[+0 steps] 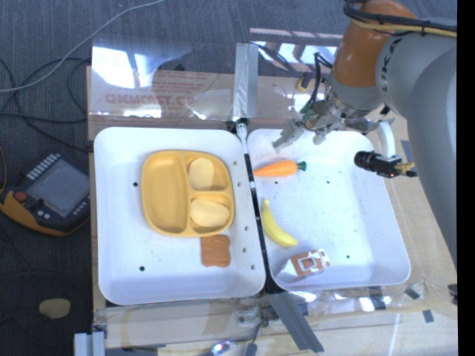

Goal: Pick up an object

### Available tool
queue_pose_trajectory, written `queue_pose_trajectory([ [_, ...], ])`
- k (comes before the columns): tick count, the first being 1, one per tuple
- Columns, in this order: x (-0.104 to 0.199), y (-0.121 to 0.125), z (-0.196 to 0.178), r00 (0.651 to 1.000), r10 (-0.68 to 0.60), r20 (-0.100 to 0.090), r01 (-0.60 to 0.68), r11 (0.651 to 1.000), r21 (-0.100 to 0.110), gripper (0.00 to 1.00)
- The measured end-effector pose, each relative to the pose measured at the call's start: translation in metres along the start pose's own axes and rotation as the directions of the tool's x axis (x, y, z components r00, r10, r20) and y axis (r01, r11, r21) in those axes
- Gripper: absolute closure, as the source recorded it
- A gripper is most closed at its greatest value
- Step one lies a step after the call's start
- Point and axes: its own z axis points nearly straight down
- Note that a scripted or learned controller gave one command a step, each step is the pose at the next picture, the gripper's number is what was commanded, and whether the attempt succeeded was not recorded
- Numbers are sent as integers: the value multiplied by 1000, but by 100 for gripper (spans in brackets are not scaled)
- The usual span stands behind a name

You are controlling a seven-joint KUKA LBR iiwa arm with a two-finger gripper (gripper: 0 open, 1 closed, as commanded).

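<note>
The pincer [298,141] hangs over the far left corner of the right bin [349,213], its two fingers spread apart with nothing between them, so it is released and empty. It hangs from the grey arm [415,73], which reaches in from the right.

Just near of the pincer and slightly to its left lies a carrot [276,169], lengthwise left to right, its green end pointing right, close to the wall the two bins share. It is apart from the fingers, not touching them. Farther toward the near side a banana [276,227] lies along the same wall, and nearer again, a little to the right, sits a small orange-and-white carton [309,262]. The rest of this bin's floor is bare.

In the left bin [119,221] a yellow divided tray [159,191] holds two pale rounded pieces [200,173], one in each of its right-hand compartments, and a brown slice [216,251] lies on the bin floor just near of the tray. Both bins rest on the surface [417,221].

As for the task, nothing is lifted: every object rests in its bin. By my reading the carrot is the likeliest target, and the descent, the closing on it and the lift all remain to be done.
</note>
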Motion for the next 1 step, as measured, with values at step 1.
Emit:
queue_pose_trajectory([
  [1,-14,-9,89,978,-209,-1,209,978,-3,0],
])
